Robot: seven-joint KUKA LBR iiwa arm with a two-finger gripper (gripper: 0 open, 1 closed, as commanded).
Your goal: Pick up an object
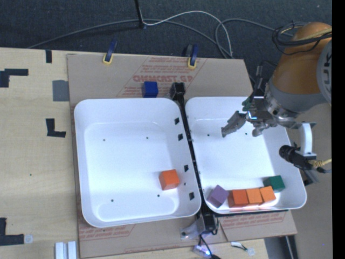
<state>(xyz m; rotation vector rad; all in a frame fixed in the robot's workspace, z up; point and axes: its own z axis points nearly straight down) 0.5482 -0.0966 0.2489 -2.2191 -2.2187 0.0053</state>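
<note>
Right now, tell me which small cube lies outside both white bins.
The blue cube, resting on the cardboard behind the left bin. Every other cube sits inside a bin.

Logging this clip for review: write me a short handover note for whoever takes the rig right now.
Gripper: open, holding nothing, above the upper part of the right bin.
Right bin, front edge: purple block, three orange blocks in a row, green block.
Left bin: one orange cube.
Blue block sits outside, behind the left bin.
Done: nothing picked.
Left: descend, grasp, lift.
</note>
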